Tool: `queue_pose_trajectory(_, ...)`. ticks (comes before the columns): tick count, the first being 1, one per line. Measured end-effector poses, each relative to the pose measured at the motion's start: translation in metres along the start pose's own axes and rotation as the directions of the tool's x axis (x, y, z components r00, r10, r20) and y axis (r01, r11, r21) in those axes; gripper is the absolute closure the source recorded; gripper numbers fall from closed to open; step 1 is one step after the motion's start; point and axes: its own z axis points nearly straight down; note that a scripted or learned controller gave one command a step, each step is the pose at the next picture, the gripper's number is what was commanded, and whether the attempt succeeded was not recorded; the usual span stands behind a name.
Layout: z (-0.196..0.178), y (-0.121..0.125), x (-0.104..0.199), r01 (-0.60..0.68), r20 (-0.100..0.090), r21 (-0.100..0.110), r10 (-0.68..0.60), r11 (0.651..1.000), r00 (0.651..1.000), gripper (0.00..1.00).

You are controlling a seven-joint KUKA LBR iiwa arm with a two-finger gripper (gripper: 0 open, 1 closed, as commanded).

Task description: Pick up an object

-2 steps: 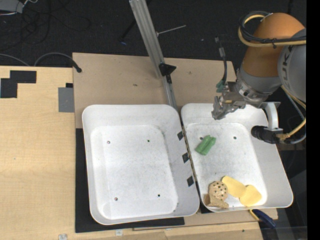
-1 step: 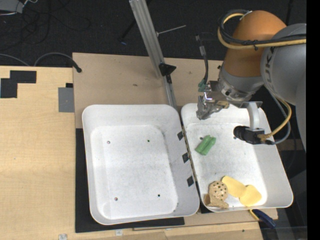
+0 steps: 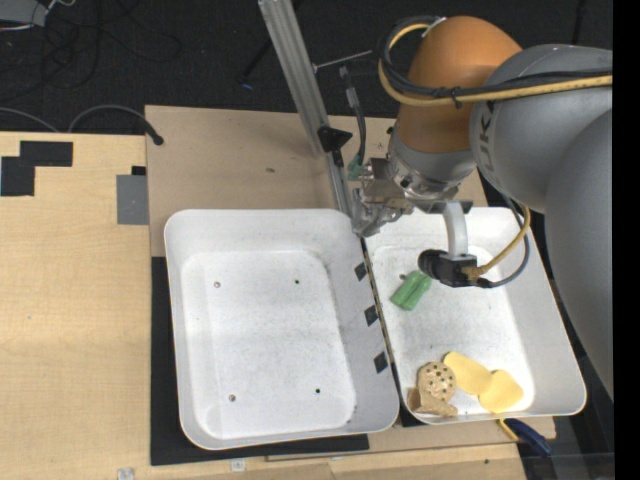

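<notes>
**Green block awaiting pickup, right bin**

Green block (image 3: 410,291) lies tilted at frame centre-right in the right bin (image 3: 520,353); likely light, rigid, best gripped across its short sides. Pincer (image 3: 375,208) sits above-left; its opening cannot be told.

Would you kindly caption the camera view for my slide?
KUKA arm's gripper above the right bin, which holds a green block and yellow pieces.
</notes>
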Motion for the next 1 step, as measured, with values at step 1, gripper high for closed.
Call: queue_pose_trajectory(1,-0.0057,0.0061,0.0474,-0.001,0.001,-0.001,0.001,1.000,1.000,1.00)
